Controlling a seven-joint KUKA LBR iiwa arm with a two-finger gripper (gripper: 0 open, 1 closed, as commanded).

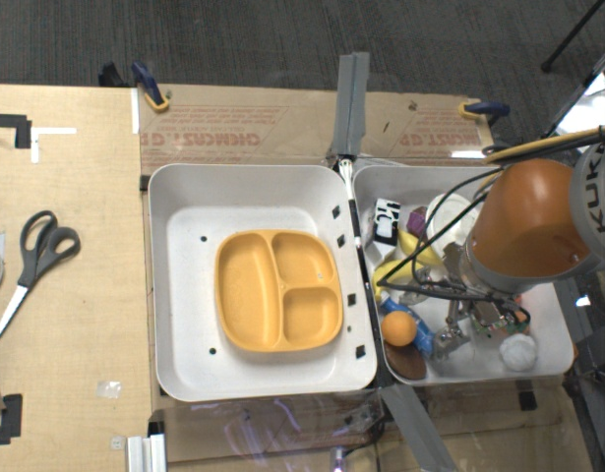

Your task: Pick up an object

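Dark carpeted floor behind; light wooden worktop (66, 264) in front, with a sheet of brown cardboard (243, 131) under the two white bins. Scissors (31, 264) with black handles lie on the worktop's left side, well apart from the bins.

Left bin (174, 293): holds one yellow-orange divided plate (279, 290), three compartments, lying flat near the centre.

Right bin (548, 357): cluttered. An orange ball (398, 328) sits near the bin's left wall, with a dark brown object (408, 364) just in front of it and a small blue item (423, 341) touching its right side. A yellow banana-like piece (405, 262) lies further back, beside a black-and-white box (386, 220) and a purple object (417, 220). A white round object (519, 352) rests near the front right corner.

Arm (528, 219) enters from the right, orange band over the right bin. The jaws (474, 323) are low inside this bin, right of the orange ball and left of the white round object. Cables and the wrist obscure them; cannot tell whether they are apart or together, and nothing is visibly between them.
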